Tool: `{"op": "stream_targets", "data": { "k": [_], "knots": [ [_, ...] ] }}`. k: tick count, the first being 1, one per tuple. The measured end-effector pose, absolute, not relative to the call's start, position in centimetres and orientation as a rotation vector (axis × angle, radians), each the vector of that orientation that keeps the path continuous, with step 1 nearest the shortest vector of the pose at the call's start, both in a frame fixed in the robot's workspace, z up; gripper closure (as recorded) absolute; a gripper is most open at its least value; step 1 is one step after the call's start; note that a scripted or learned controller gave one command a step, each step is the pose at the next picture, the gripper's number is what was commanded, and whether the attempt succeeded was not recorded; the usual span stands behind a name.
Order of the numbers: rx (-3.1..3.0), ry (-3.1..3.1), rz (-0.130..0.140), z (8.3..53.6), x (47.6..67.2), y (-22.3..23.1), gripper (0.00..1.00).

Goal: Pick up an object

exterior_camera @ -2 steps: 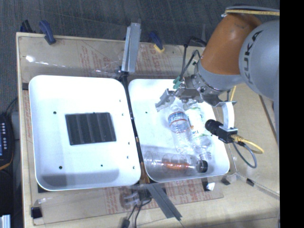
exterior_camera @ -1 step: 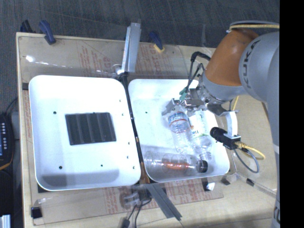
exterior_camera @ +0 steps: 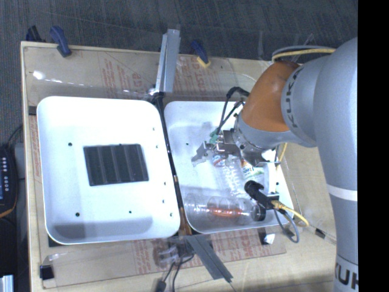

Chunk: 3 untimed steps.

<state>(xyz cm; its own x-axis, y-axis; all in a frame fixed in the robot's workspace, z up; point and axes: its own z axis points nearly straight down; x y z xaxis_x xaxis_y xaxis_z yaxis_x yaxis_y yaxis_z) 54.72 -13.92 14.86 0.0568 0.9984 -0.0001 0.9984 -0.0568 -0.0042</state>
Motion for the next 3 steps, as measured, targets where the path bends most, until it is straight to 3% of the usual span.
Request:
{"op": "stream_targets", "data": {
  "k": [1,2,3],
  "knots": [
    [-2.243,-2.197,0.002,17.9,56.3,-20.1,0.00],
    [-2.071,-2.357,0.003,9.1,57.4,-19.2,0.00],
    [-2.068,-2.360,0.004,10.2,57.4,-19.2,1.00]
  ]
}}
